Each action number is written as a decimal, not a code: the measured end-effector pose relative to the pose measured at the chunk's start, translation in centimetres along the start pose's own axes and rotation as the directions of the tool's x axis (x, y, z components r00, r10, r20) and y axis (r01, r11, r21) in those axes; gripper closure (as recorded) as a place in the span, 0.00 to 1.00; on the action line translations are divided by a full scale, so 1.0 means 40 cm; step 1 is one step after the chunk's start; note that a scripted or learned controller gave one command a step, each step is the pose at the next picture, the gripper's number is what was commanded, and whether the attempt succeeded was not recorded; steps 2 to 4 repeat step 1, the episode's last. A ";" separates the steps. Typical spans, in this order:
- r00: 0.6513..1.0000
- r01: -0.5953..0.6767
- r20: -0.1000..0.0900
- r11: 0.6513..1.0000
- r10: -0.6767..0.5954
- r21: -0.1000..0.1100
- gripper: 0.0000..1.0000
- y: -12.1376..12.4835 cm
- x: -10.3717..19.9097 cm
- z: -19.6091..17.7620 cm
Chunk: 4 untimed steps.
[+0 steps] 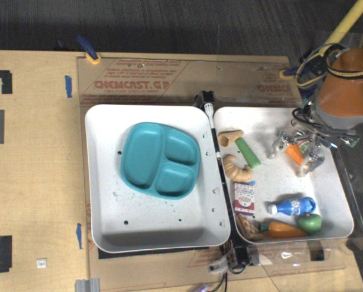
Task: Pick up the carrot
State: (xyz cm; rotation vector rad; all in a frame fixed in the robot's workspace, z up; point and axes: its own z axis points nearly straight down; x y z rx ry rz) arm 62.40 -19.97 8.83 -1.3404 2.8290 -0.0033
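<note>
A long orange carrot (284, 229) lies along the front wall of the right bin (343, 187), its tip pointing left, with a green round end or fruit (311, 222) at its right. My gripper (297, 149) is further back in the same bin, at the right rear, well away from that carrot. It is open, with its metal fingers (281, 142) spread on either side of a short orange piece (294, 154) that looks like a small carrot. The piece sits between the fingers and is not clamped.
The right bin also holds a green stick (248, 152), tan pastry-like pieces (237, 168), a red-and-white packet (244, 198) and a blue-and-white bottle (293, 207). A teal divided plate (160, 160) lies in the left bin (102, 181). Cables hang at the right rear.
</note>
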 end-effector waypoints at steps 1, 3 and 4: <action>1.000 -0.002 0.012 1.000 0.002 0.011 1.00 -0.006 -0.011 -0.037; 1.000 -0.002 0.012 1.000 0.002 0.011 1.00 -0.006 -0.011 -0.037; 1.000 -0.002 0.012 1.000 0.002 0.011 1.00 -0.006 -0.011 -0.037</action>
